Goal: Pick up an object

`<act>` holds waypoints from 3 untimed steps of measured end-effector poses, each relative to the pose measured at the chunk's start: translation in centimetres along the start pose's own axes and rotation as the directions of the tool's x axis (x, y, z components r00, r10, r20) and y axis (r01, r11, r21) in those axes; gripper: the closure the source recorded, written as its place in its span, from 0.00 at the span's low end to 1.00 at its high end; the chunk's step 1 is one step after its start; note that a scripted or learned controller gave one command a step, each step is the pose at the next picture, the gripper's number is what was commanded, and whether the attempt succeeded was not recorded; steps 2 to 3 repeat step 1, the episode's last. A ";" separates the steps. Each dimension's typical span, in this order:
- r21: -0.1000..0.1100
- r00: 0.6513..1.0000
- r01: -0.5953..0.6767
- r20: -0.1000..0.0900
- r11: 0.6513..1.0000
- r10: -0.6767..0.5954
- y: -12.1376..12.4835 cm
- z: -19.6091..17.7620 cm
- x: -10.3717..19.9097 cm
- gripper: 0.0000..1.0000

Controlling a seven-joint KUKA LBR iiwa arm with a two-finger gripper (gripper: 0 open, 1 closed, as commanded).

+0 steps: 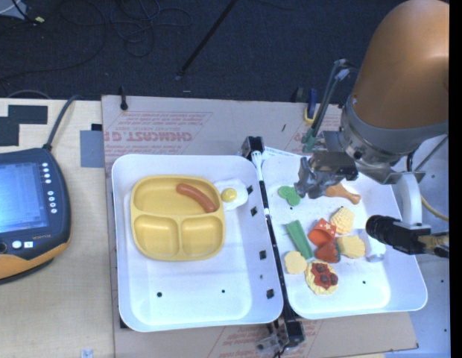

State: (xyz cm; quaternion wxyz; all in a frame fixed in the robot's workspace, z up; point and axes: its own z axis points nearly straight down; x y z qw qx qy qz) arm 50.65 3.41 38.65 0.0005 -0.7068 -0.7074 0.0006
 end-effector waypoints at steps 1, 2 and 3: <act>0.000 1.000 0.000 0.000 1.000 0.000 -3.1 -2.8 2.3 1.00; 0.000 1.000 0.000 0.000 1.000 0.000 -3.1 -2.8 2.3 1.00; 0.000 1.000 0.000 0.000 1.000 0.000 -3.1 -2.8 2.3 1.00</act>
